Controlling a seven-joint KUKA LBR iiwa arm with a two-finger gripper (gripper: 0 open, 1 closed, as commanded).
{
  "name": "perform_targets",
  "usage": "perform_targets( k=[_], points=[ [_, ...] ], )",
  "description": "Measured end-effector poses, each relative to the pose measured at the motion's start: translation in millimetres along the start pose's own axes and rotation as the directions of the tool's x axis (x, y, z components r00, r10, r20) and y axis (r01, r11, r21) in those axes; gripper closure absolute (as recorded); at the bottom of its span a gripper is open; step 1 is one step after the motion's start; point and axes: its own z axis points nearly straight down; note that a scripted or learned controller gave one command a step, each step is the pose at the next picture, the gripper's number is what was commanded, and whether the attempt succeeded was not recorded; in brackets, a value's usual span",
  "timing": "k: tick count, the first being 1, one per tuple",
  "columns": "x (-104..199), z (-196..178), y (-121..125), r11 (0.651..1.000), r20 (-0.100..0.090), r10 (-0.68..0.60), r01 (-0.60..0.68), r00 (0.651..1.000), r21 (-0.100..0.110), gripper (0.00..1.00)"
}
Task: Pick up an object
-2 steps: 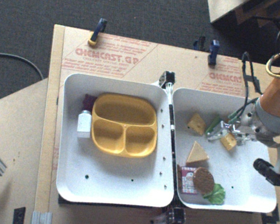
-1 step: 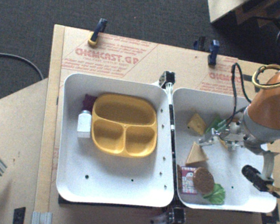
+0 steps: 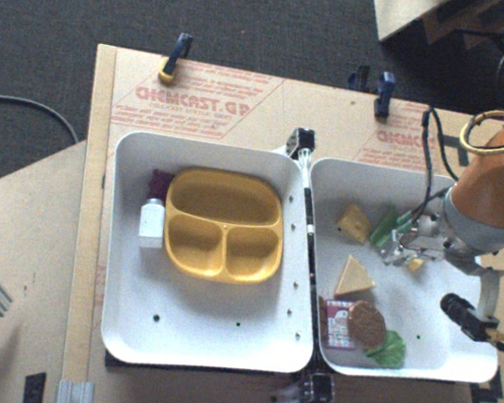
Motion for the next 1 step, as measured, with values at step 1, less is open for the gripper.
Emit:
perform_targets(
  k=[1],
  points=[
    [0.2,-46.3,-6.4,1.0,0.001,-0.001,0.001,1.0,-0.003,1.0]
  ],
)
